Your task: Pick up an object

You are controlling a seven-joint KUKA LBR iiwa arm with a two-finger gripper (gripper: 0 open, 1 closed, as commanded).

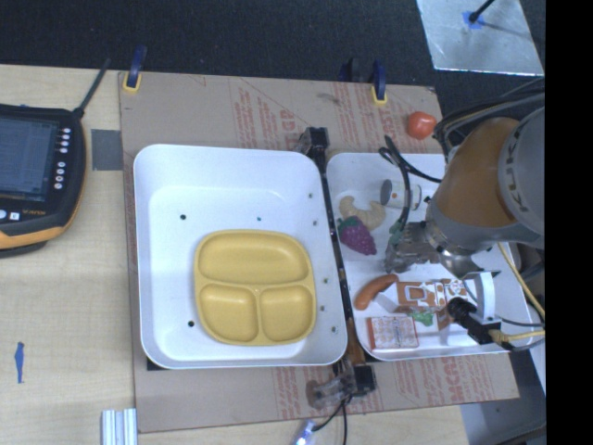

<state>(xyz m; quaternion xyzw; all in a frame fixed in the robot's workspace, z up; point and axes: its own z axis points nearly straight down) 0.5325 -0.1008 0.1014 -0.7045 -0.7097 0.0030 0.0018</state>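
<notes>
My gripper [402,250] hangs low in the right bin [359,170], under the grey and orange arm [482,188]. It is just above the orange sausage [374,291] and right of the purple grape bunch [358,236]. A beige piece [369,213] lies behind the grapes, with a small grey item [386,191] further back. Near the bin's front lie a red and white packet [393,332], an orange printed card [428,295] and a green scrap [422,318]. I see nothing held by the gripper.
The left bin [157,179] holds a yellow divided plate [255,286]. A red tomato [422,124] sits on the cardboard behind the right bin. A teach pendant [37,174] lies on the bench at far left. Cables run along the right bin's right side.
</notes>
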